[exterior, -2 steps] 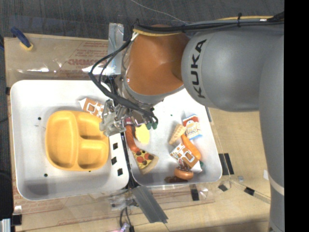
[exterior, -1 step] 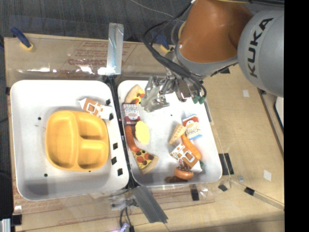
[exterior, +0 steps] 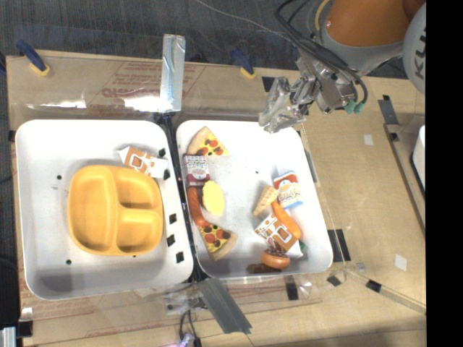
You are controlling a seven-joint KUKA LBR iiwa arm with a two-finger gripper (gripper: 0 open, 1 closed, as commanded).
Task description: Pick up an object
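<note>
1. The gripper [exterior: 278, 110] is hanging over the far right corner of the right bin [exterior: 311, 194], just above its rim, with the grey arm and its orange band [exterior: 369, 9] reaching in from the upper right
2. Whether the pincer is released or clenched I cannot tell; its metal tip is blurring into the bin's rim, and nothing is showing between its tips
3. The right bin is holding the toy food, all of it lying well apart from the gripper
4. A pizza slice [exterior: 207, 144] is sitting in the bin's far left corner, with a small dark packet [exterior: 195, 170] lying just beside it on the near side
5. A yellow oval piece [exterior: 213, 199] is resting against a red sausage [exterior: 195, 207] along the left wall, and a second pizza slice [exterior: 217, 238] is lying at their near end
6. On the right side a small white and red carton [exterior: 288, 189] is standing beside a tan wedge [exterior: 264, 201], with an orange and white packet [exterior: 278, 231] and a brown doughnut-like piece [exterior: 275, 260] lying nearer the front wall
7. The left bin [exterior: 36, 215] is bearing a yellow divided tray [exterior: 116, 210], and another orange and white packet [exterior: 142, 161] is peeking out at the tray's far edge
</note>
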